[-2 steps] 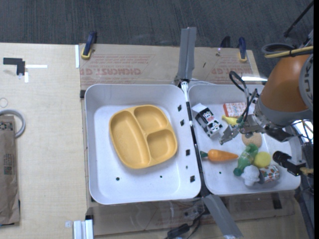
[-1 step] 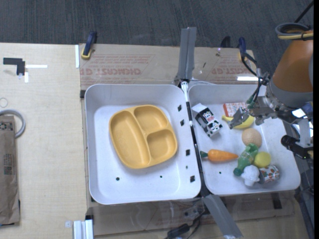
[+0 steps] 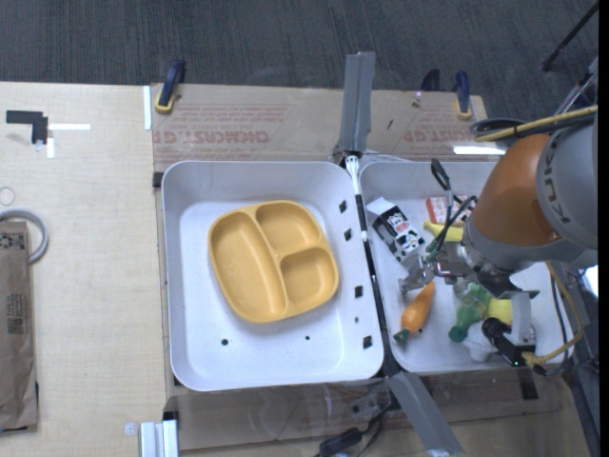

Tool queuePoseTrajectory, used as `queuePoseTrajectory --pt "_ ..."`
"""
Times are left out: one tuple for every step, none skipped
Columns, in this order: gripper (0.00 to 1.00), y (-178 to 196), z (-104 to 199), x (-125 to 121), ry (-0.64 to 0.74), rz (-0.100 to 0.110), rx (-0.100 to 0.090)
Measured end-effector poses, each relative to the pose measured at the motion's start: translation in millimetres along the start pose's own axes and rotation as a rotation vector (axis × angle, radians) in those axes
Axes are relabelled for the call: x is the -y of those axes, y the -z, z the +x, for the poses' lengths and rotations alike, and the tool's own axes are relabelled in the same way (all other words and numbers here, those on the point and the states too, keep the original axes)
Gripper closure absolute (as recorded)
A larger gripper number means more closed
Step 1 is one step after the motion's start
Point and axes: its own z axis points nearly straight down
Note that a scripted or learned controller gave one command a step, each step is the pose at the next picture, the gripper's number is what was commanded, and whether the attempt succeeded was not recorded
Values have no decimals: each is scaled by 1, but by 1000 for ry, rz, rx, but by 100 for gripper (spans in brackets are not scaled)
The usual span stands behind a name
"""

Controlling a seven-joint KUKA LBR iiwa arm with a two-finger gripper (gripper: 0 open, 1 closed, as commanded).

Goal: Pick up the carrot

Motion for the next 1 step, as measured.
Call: queuePoseTrajectory --pt "100 8 -2 0 -5 1 0"
